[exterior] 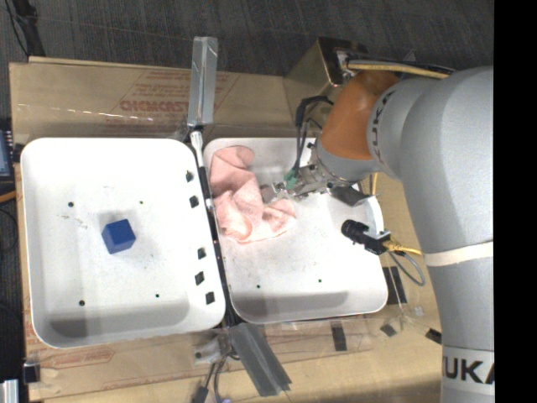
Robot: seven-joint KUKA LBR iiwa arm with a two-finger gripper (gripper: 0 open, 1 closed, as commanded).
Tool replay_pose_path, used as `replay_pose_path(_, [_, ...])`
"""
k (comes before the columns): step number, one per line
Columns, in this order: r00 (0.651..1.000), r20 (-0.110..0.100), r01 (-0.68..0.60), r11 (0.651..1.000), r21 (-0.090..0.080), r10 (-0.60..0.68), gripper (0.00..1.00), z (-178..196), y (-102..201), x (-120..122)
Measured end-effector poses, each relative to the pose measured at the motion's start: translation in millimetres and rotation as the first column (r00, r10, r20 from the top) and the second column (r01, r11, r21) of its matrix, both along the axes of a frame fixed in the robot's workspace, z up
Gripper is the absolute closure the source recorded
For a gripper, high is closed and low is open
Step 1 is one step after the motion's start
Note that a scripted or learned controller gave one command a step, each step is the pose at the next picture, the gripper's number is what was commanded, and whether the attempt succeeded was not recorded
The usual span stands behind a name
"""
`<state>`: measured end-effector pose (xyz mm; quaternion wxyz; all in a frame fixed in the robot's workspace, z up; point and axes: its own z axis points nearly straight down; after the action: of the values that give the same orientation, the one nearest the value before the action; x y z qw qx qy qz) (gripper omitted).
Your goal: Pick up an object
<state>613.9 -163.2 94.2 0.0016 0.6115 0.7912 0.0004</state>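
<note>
Camera view shows the end effector (281, 188) low in the right bin (310, 296), touching a pink cloth (242, 201); its opening cannot be told. A blue cube (118, 235) sits in the left bin (109, 313).

We note a solid blue cube (118, 234) in the white left bin (50, 175) and a plain pink cloth (243, 204) in the white right bin (294, 296). The arm (436, 166) is grey with an orange band (348, 124).

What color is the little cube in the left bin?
The cube is blue, seen clearly in the camera view against the white bin.
</note>
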Motion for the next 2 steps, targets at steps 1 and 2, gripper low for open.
replay_pose_path(1, [0.993,-0.004,-0.120,0.993,0.001,0.120,0.00,-1.2,28.0,-16.2])
replay_pose_path(2, [0.979,-0.005,-0.204,0.979,0.000,0.204,0.00,-1.7,60.7,-24.2])
